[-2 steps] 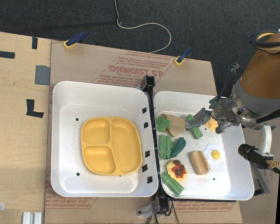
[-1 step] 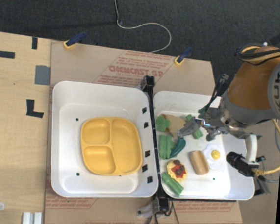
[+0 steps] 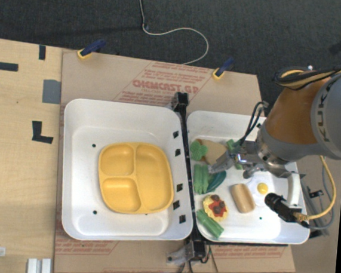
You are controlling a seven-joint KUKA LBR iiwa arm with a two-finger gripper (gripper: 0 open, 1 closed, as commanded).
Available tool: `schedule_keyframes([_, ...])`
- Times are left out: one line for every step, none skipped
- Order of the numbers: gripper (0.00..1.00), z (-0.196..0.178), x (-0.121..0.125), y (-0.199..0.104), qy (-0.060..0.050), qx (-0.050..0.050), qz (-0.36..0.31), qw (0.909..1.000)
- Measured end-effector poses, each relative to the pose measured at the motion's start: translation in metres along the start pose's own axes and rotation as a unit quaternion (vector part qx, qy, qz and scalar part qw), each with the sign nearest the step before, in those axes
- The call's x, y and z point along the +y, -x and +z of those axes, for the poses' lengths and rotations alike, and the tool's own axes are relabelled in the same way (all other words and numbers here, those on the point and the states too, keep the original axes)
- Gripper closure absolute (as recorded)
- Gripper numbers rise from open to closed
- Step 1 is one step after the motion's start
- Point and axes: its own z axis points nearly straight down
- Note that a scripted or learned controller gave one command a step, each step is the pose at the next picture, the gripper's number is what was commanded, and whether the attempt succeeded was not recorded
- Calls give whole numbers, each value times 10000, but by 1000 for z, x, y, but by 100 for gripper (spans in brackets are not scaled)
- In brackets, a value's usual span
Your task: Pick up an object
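Note:
The right white bin (image 3: 281, 233) holds several toy foods. Among them are a brown bread roll (image 3: 242, 198), a small pizza piece (image 3: 216, 207), a fried egg (image 3: 263, 188) and a tan wedge (image 3: 215, 150). There are also a light green strip (image 3: 200, 179), a dark teal piece (image 3: 217, 180) and a green pod (image 3: 210, 225). My gripper (image 3: 233, 161) hangs low over the middle of this bin. It is just above the teal piece and to the right of the tan wedge. I see nothing clearly held in it.
The left white bin (image 3: 81, 124) holds a yellow divided plate (image 3: 135, 177). A black divider (image 3: 183, 158) runs between the bins. The grey and orange arm (image 3: 298, 121) covers the right bin's far right part. A black cable fitting (image 3: 280, 208) hangs near the egg.

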Motion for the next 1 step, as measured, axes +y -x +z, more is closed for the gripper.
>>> schedule_keyframes([0,59,-8,6,-12,4,6,10000])
